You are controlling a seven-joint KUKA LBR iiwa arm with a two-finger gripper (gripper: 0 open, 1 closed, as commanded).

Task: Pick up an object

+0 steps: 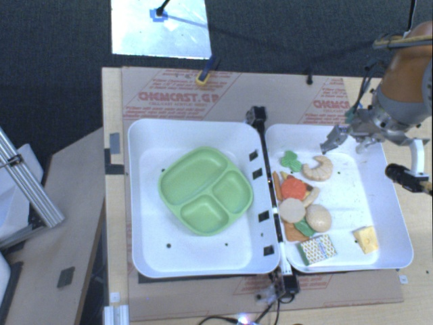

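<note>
Two shallow white bins sit side by side on the surface (169,90). The left bin (145,181) holds a light green divided plate (205,190) with three compartments, lying flat near the bin's middle. The right bin (389,215) carries a cluster of toy food along its left side: a green broccoli-like piece (291,160) at the far end, a tan croissant (318,168) just beside it, a red-orange tomato-like piece (293,187) below those, then a pale round slice (292,210) touching a beige bun-shaped piece (318,218), with an orange carrot stick (277,185) along the bin's left wall. Nearer the camera lie a small patterned box (317,248) and, well apart toward the right, a yellow cheese wedge (366,239). The arm (406,80) reaches in from the right, and its end effector (352,139) hovers over the far edge of the right bin, just above and to the right of the croissant, released with nothing between its fingers.
</note>
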